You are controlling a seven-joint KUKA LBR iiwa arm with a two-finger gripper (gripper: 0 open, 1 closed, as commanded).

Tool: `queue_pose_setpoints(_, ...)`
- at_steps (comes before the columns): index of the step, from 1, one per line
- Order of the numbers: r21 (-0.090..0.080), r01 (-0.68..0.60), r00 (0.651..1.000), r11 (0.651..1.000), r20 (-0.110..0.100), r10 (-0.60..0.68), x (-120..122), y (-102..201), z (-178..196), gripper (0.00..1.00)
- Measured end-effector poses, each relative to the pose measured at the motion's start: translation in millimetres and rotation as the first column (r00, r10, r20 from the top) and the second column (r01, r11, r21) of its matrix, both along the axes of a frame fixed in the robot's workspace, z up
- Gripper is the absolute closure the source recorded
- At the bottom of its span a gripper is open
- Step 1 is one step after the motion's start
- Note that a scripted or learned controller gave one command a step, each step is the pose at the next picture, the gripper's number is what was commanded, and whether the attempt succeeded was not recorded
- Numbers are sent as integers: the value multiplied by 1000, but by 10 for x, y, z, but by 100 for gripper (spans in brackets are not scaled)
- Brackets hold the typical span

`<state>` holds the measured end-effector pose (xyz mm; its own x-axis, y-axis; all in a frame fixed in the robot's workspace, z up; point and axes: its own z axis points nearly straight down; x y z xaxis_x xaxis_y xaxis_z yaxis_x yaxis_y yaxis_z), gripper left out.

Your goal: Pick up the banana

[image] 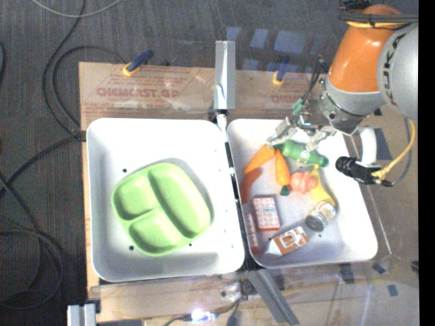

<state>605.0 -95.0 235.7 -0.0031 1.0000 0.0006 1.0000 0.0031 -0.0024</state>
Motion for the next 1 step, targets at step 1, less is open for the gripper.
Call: queue_pose_setpoints(1,-5,-68,998,998,15,68,-311,-475,-972,0)
